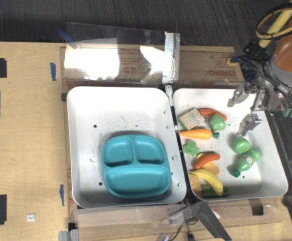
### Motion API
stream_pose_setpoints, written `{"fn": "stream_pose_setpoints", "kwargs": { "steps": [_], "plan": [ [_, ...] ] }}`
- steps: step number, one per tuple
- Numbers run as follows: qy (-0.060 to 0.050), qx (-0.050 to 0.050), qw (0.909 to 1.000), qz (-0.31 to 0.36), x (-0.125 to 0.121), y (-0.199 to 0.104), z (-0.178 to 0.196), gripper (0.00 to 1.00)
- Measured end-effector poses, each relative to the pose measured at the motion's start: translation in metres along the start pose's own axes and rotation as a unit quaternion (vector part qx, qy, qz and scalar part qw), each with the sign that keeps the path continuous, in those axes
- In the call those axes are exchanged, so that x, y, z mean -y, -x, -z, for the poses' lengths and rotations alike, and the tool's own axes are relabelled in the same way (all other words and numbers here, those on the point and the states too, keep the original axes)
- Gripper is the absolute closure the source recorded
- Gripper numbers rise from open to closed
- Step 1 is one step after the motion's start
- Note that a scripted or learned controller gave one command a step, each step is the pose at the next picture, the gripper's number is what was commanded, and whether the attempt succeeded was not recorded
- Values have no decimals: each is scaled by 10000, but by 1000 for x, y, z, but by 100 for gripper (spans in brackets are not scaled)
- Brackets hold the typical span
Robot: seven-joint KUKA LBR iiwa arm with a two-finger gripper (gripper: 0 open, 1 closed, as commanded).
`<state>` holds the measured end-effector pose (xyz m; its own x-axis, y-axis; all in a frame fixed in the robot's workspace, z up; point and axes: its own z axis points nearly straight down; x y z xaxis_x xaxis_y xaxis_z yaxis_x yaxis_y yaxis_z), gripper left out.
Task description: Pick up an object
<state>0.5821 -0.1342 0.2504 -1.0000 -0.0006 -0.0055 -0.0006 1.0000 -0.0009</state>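
The right bin point(274, 185) holds several toy foods: a tan waffle piece point(191, 118), a carrot point(196, 133), a green pepper point(217, 122), a green apple point(241, 144), a green vegetable point(246, 162), an orange-red pepper point(206, 158) and a banana point(209, 181). My gripper point(242, 111) hangs over the far right part of this bin, above and just beyond the green apple. Its fingers are open and nothing is between them.
The left bin point(81, 109) carries a blue divided tray point(135, 165). A clear taped sheet point(121, 59) lies behind the bins. Cables and the orange-banded arm point(286, 59) crowd the right side. A small green leafy piece point(190, 148) lies by the divider.
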Motion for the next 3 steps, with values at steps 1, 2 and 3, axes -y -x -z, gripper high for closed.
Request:
{"fn": "stream_pose_setpoints", "kwargs": {
  "steps": [1,2,3],
  "plan": [
    [16,-72,10000,28,13,37,-138,0],
    [-4,26,9999,123,-24,31,-162,0],
    [-13,32,9991,428,-37,-7,-160,0]
  ]
}}
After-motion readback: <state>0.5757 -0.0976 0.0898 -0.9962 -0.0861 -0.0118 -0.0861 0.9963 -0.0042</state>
